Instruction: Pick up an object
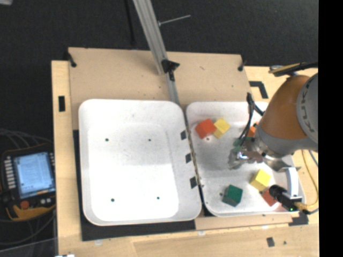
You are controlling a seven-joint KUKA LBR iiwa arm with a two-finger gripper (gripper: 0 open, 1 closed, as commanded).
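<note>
The right bin holds several small blocks. An orange-red block and a yellow block lie side by side near its far end. A green block sits near the front edge, a second yellow block lies to its right, and a red block is partly hidden at the front right corner. My gripper hangs low over the middle of this bin, between the two groups of blocks. Nothing shows between its tips.
The left bin lies beside the right one, with a row of clips along the divider. A slanted metal pole rises from the back. A tablet-like pendant rests off the bench at left.
</note>
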